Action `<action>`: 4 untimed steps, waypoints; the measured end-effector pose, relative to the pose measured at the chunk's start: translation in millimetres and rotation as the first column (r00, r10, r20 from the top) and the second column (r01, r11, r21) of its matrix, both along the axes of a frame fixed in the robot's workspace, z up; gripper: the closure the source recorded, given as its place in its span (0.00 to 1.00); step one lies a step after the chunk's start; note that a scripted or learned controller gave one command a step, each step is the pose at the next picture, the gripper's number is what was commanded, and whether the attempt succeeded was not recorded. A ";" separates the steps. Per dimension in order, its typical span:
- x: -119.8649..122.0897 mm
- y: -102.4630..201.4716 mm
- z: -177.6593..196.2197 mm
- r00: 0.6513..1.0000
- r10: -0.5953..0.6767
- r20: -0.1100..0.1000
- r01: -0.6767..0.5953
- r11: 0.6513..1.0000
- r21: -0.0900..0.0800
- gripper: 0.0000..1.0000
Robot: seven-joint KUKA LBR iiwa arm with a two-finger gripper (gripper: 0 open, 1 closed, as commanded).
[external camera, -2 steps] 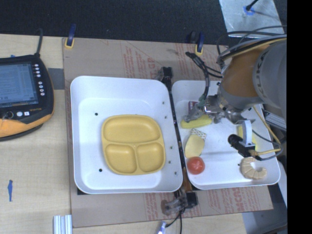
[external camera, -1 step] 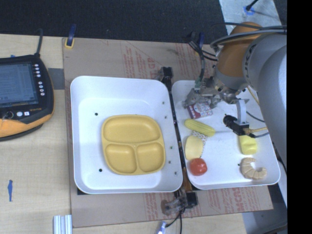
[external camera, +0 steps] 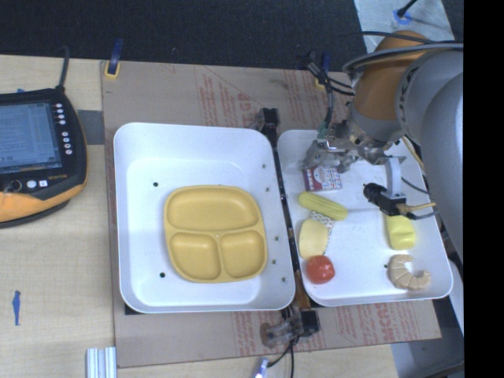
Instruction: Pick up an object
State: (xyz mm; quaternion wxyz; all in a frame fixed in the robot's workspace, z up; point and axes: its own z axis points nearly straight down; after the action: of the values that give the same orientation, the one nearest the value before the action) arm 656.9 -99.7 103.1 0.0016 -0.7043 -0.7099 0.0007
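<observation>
Pendant: dark handheld control unit with a lit screen and an orange underside, lying at the far left of the surface.
Surface: pale wood-grain, with a brown cardboard sheet under both bins.
Left bin: shallow, white, smooth plastic with rounded corners.
Yellow tray: matte plastic, rounded, split into one long compartment and two smaller ones, lying flat in the middle of the left bin.
Right bin: same white plastic, just beside the left bin.
Corn cob: yellow, bumpy, lying at a slant near the right bin's left side.
Pale yellow piece: smooth, rounded, below the corn.
Tomato: red, round, glossy, touching the pale piece's lower edge.
Red-and-white packet: flat, printed, at the bin's upper left.
Yellow block: smooth, boxy, toward the right.
Croissant: tan, ridged, curled, in the lower right corner.
Arm: grey, bulky, orange band above the wrist, reaching in from the right and bent down over the right bin's top.
Hand: metal, low over the packet; whether it is open or closed, I cannot tell.
</observation>
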 end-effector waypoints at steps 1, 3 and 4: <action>-67.4 42.7 89.6 1.000 -0.003 0.000 0.003 1.000 0.000 1.00; -90.3 1.8 35.8 1.000 -0.003 -0.003 0.003 1.000 -0.003 0.00; -93.9 2.4 -12.0 1.000 -0.001 -0.002 0.001 1.000 -0.002 0.00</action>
State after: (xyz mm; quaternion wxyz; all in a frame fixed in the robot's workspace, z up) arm 562.9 -97.3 91.2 0.0016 -0.7048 -0.7094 0.0023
